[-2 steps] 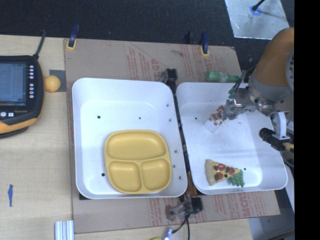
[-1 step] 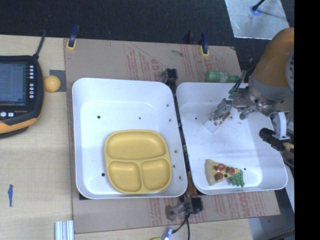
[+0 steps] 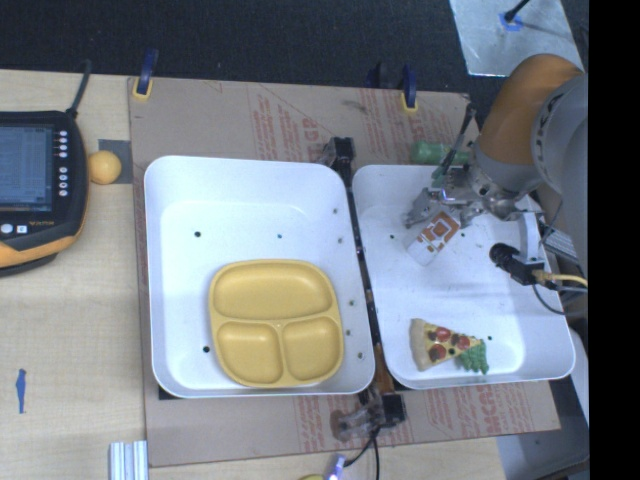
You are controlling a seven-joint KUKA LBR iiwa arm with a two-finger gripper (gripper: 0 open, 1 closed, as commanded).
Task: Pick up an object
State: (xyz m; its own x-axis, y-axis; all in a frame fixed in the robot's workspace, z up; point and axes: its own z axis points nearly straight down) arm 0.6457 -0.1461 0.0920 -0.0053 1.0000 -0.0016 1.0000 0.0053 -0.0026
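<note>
In the right bin [image 3: 500, 368], a small white and brown packet [image 3: 437, 236] lies near the back, tilted. My gripper [image 3: 445, 206] hangs directly over the packet's upper end and seems to touch or nearly touch it. A toy pizza slice [image 3: 447, 346] with red and green toppings lies by the front edge of the same bin. The grey arm with its orange band [image 3: 525, 98] reaches in from the right.
The left bin [image 3: 180, 198] holds a yellow divided plate [image 3: 277, 321]. A green item [image 3: 430, 152] sits behind the right bin. A yellow ball [image 3: 104, 166] and a teach pendant [image 3: 35, 188] lie on the bench at far left. A black cable fitting [image 3: 510, 260] hangs over the right bin.
</note>
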